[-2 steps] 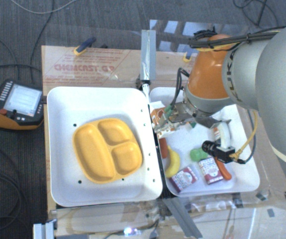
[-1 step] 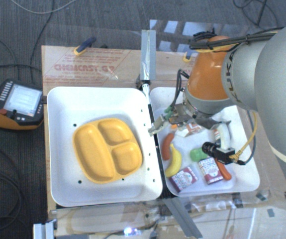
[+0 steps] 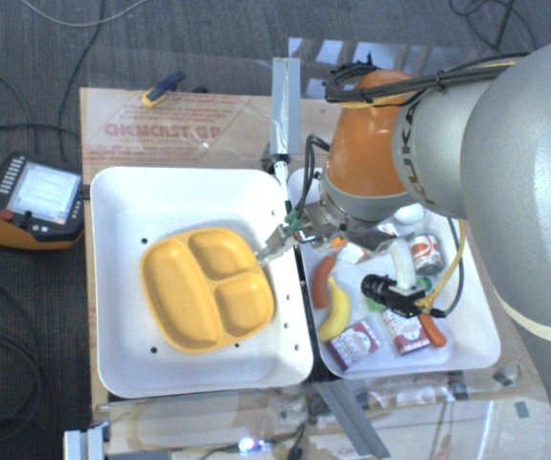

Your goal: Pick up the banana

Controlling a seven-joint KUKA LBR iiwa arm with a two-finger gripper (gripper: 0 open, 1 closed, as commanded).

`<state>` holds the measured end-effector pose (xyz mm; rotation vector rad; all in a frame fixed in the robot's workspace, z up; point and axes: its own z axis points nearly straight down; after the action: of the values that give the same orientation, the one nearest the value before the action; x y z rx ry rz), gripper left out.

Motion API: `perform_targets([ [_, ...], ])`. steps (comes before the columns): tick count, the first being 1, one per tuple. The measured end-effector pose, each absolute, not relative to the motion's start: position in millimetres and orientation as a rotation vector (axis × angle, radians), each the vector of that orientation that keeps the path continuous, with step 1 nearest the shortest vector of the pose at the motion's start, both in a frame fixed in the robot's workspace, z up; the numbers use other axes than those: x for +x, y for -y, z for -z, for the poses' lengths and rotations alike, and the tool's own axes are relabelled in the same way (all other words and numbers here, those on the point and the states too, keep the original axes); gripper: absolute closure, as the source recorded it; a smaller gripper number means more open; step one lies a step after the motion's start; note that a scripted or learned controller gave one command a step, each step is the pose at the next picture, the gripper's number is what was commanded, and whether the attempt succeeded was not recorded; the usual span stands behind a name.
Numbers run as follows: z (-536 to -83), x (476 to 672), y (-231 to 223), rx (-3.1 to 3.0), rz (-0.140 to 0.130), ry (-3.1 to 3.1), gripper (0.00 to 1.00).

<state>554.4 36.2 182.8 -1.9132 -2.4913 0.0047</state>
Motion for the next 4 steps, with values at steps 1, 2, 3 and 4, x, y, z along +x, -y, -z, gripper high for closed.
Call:
perform_targets([
  [1, -182, 504.7, -25, -2.135, -0.005, 2.298, 0.00],
  [2, -183, 485.5, 34, -2.065, -0.006, 2.366, 0.00],
  [3, -183, 484.0, 22, -2.019, -0.005, 2.406, 0.00],
  [4, -160, 489.9, 39, -1.972, 0.039, 2.440, 0.00],
])
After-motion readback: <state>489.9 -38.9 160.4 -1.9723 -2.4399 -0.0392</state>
